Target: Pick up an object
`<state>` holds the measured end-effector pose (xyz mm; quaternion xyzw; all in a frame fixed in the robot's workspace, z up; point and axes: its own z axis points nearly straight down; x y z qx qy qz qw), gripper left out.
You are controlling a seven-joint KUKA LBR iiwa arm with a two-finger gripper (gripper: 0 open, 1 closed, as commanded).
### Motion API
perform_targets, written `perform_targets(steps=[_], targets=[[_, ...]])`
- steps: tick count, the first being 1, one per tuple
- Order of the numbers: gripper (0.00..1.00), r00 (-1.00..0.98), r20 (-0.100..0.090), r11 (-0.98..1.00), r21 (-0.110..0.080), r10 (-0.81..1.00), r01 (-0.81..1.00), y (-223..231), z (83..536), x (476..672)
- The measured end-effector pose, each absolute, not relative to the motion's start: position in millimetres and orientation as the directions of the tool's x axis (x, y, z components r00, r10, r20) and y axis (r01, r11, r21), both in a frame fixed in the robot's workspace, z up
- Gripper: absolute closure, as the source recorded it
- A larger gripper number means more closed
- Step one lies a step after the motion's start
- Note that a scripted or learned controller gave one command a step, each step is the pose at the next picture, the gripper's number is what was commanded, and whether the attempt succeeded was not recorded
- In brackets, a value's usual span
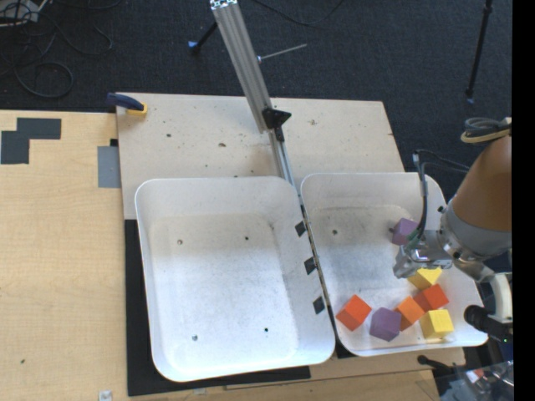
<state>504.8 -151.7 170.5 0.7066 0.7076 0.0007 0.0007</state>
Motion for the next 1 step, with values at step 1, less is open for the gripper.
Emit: perform_targets(steps=[1], targets=[[1.00,-0.001,0.000,0.001,0.002,1.000,1.000,-152.6,204.1,505.6]])
